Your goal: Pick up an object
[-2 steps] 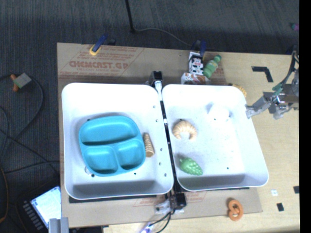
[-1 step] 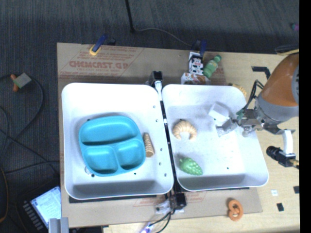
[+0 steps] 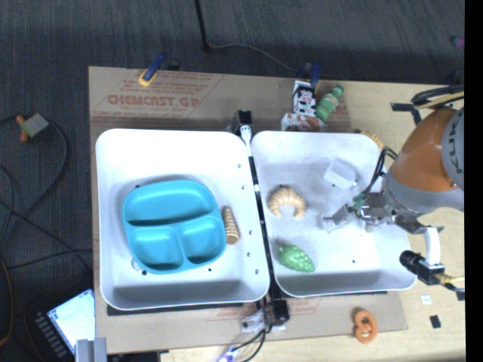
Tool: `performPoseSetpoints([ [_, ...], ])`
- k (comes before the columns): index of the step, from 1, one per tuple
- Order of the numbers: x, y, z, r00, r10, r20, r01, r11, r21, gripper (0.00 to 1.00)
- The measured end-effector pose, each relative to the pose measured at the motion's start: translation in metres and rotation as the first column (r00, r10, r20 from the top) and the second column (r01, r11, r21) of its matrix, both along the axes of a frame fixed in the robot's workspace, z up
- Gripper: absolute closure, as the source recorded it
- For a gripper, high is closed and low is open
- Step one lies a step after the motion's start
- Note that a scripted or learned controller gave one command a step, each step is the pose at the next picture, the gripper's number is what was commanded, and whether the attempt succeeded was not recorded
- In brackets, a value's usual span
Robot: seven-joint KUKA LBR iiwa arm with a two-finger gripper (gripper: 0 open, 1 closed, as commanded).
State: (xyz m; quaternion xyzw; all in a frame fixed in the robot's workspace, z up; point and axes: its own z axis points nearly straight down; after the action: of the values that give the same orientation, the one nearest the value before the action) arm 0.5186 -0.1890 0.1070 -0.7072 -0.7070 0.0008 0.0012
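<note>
Two shallow white bins are seen side by side on a cardboard-topped bench (image 3: 151,96), photographed from above at a slant. The grey arm (image 3: 430,168), marked by its orange band, is reached in from the right, and its gripper (image 3: 339,216) is lowered into the right bin (image 3: 302,145). Whether the gripper is released or clenched cannot be told from this angle, and nothing is seen held by it.

A croissant (image 3: 287,200) is laid near the left wall of the right bin, well apart from the gripper. A green bumpy object (image 3: 296,258) is placed below the croissant, close to the bin's front edge. A small clear block (image 3: 339,174) is seen just above the gripper, toward the back of the bin.

In the left bin (image 3: 113,157), a blue divided tray (image 3: 173,224) is set near the middle, with a small brown roll (image 3: 229,225) lying just beside its right edge.

Outside the bins, a green-capped bottle (image 3: 327,104) and a small carton (image 3: 302,100) are stood behind the right bin, and an orange ring (image 3: 365,325) is left on the bench in front of it.
</note>
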Motion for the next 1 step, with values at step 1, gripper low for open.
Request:
performPoseSetpoints([
  [1,-0.0346,-0.0211,0.095,1.0,-0.001,0.004,0.001,1.0,-0.002,0.0],
])
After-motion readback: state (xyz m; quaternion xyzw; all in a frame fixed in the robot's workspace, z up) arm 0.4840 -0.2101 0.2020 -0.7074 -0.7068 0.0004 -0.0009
